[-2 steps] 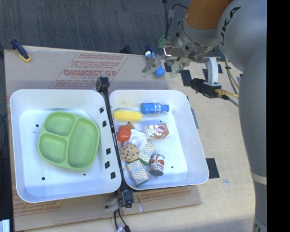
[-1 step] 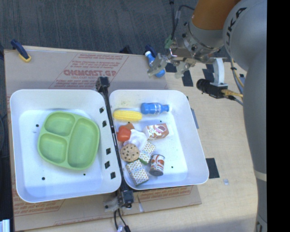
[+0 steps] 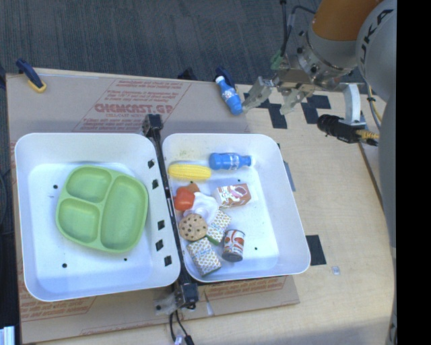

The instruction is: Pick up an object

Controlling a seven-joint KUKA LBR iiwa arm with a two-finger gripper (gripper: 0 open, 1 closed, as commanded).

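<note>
The gripper [image 3: 277,94] hangs high over the far side of the table [image 3: 337,215], beyond the back rim of the right bin [image 3: 291,222], its two pale fingers [image 3: 254,94] spread apart with nothing between them. Above it the grey arm [image 3: 377,40] with its orange band [image 3: 340,17] comes in from the right. Just to the gripper's left, a blue clamp [image 3: 229,96] sits on the edge of the cardboard sheet [image 3: 135,101] that lies under both bins. Everything that could be picked up lies nearer to me than the gripper, down in the right bin and well apart from it. Closest to it is a blue bottle [image 3: 229,161] lying on its side, with a yellow corn cob [image 3: 189,171] beside that, farther to the gripper's left. Nearer still come a red-and-white packet [image 3: 233,195] and an orange-red piece [image 3: 184,199], then a chocolate-chip cookie [image 3: 193,227] touching a patterned packet [image 3: 217,227]. Farthest from the gripper in that bin are a small red can [image 3: 233,244], tipped over, and a checked wrapper [image 3: 203,257] by the near wall. The left bin [image 3: 34,269], much farther to the gripper's left, holds a green divided plate [image 3: 102,209] lying flat. A second blue clamp with a yellow tip [image 3: 31,74] sits at the far left corner of the cardboard.
</note>
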